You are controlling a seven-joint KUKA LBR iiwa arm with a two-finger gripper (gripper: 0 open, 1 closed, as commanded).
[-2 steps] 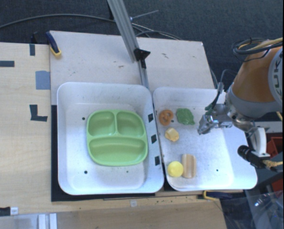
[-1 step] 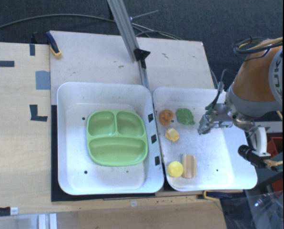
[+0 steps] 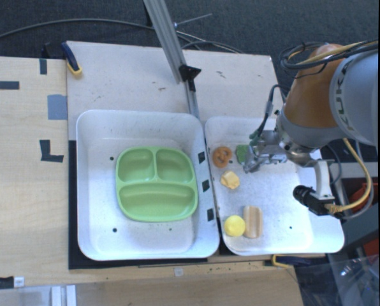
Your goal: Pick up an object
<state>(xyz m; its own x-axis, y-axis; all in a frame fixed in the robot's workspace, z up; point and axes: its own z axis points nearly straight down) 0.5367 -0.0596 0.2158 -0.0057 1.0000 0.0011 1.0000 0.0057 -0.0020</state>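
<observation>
We look down on a pale wooden bench [image 3: 24, 171] with dark tape marks along its left side, a white board [image 3: 132, 85] laid over its middle, and dark carpet with cables beyond the far edge. A metal pole [image 3: 168, 37] slants down from the top to a black clamp at the far rim where the two bins meet. The left bin [image 3: 91, 234] carries a green divided plate [image 3: 156, 183] near its centre. The right bin [image 3: 292, 234] holds, along its left side, an orange round piece [image 3: 222, 156] near the far left corner, a small yellow chunk [image 3: 230, 181] just nearer to us, then a yellow ball [image 3: 234, 225] touching a tan bread-like roll [image 3: 252, 222] toward the near left corner. A green object [image 3: 242, 153] lies just right of the orange piece. The gripper [image 3: 254, 161] hangs over the far half of this bin, its tip just beside the green object; we cannot tell how it is set. The yellow chunk lies near it, toward the near left.
</observation>
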